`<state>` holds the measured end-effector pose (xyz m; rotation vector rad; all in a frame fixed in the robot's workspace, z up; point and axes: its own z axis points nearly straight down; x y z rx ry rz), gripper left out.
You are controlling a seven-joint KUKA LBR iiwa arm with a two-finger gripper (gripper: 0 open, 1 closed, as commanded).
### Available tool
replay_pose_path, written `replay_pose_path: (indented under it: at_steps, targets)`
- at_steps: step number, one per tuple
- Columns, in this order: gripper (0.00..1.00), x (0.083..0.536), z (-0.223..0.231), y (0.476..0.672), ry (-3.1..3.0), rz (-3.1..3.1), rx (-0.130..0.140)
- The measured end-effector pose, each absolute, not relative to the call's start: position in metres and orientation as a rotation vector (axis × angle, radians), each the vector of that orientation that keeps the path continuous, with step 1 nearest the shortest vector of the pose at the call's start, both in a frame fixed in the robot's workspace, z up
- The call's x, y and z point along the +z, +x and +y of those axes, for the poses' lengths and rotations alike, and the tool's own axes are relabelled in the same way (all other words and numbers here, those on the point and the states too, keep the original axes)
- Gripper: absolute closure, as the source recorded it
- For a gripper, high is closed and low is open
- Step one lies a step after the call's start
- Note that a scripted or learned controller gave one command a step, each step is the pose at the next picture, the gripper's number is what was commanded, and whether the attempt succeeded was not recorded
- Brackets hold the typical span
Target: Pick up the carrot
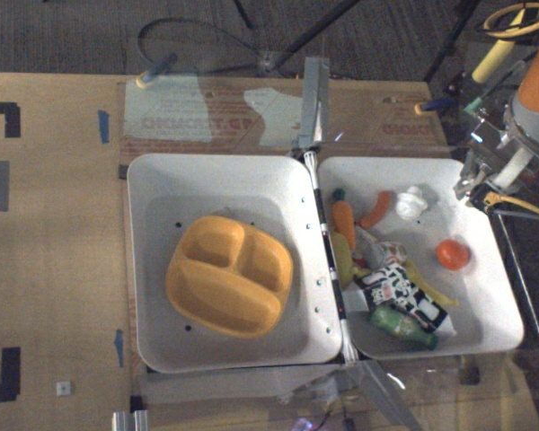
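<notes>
Small orange carrot [343, 216] with green top lies along left wall of right-hand white plastic bin [508, 281]. Gripper [474, 185] over bin's upper-right rim; finger state unreadable.

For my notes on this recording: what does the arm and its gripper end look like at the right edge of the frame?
The arm shows an orange band at the top right, with a pale grey-white section below it. The gripper end is a cluster of silver-grey metal parts over the right bin's far corner. A yellow cable runs beside it.
</notes>
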<state>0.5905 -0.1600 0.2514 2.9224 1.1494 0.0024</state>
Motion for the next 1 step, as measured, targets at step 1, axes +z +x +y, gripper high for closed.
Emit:
replay_pose_path:
  at_steps: [1]
  targets:
    - [1.00,0.2455,-0.1608,0.6332,2.735,1.542,0.003]
